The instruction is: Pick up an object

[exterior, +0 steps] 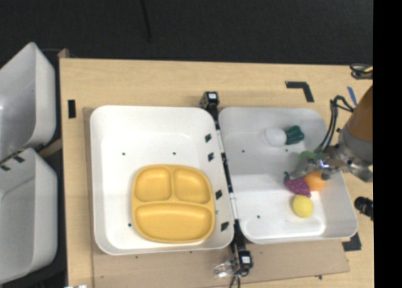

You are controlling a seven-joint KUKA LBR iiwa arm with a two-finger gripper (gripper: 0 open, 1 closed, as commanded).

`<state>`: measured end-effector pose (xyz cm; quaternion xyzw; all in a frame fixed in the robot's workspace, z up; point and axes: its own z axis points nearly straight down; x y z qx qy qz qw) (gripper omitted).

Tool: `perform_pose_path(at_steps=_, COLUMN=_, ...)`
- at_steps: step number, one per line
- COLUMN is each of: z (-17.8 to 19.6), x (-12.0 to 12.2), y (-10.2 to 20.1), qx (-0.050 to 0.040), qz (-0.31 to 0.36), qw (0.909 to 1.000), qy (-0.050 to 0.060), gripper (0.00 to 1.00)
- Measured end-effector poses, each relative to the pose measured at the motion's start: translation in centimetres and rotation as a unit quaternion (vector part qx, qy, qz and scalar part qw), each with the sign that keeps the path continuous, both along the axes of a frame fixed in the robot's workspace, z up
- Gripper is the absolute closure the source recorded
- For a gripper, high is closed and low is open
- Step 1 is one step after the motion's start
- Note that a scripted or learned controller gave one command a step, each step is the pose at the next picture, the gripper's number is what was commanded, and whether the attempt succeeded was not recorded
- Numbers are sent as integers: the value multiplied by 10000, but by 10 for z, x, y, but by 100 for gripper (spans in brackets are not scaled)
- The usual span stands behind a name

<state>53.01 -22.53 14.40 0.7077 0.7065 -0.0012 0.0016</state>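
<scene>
The right bin (264, 218) holds a purple bunch-like object (297, 186), an orange object (316, 182), a yellow lemon-like ball (303, 206), and a white and green object (283, 135) near its far side. My gripper (306, 169) reaches in from the right, low over the purple and orange objects. Its tips sit right at those two objects, and part of the orange one is hidden behind the gripper.
The left bin (113, 136) holds a yellow divided plate (173, 203). A ridge with black clips (221, 167) separates the two bins. The arm's orange band (361, 117) is at the right edge. White containers (22, 98) stand left of the bench.
</scene>
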Motion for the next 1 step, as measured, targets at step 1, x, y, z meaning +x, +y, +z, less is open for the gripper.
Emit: perform_pose_path(at_steps=1, z=12, x=3, y=-1, qx=-4, qz=-7, qw=10000, qy=-35, gripper=100)
